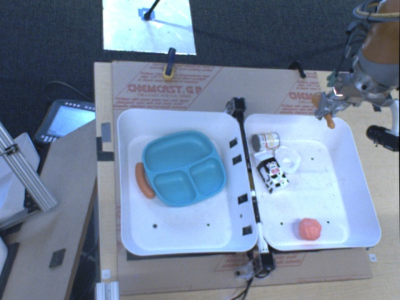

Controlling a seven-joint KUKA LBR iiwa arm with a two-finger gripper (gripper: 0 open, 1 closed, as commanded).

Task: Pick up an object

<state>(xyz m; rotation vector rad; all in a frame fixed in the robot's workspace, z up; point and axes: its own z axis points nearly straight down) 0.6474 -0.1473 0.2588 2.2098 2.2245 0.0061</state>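
My gripper (326, 108) hangs over the back rim of the right bin (350, 167), at its far right corner. A small orange piece (330, 122) shows just under it; whether it is held is unclear. Inside the right bin, a small tin can (265, 141) lies on its side near the back left. A clear plastic cup (287, 160) rests beside it, and a black-and-white cow-patterned toy (274, 175) sits just in front. Near the front of that bin lies a pink ball (309, 229). All of these are well apart from the gripper.
The left bin (134, 230) holds a blue divided plate (184, 167) and an orange-brown sausage (144, 180) to its left. A black divider with clips (247, 174) runs between the bins. A yellow clamp (169, 72) stands on the board behind the left bin.
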